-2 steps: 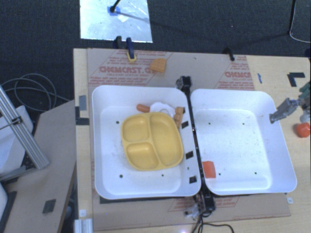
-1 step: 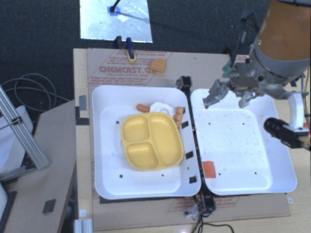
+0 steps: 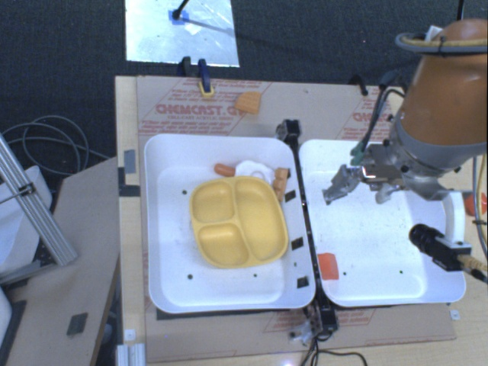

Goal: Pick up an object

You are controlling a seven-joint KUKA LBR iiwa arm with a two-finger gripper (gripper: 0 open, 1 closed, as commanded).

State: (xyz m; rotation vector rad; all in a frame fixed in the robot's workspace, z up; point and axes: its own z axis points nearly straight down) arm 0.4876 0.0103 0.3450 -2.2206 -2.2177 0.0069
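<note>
The arm [image 3: 446, 82] leans in over the right bin [image 3: 381, 280]. Its gripper [image 3: 358, 185] hangs above the bin's far edge. The fingers look open, holding nothing.

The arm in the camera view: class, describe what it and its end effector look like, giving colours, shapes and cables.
The arm is bulky and rounded, with an orange-brown band above a grey wrist. A yellowish cable loops over its top and dark cables run down its side. The end effector is grey metal with slim fingers.
</note>
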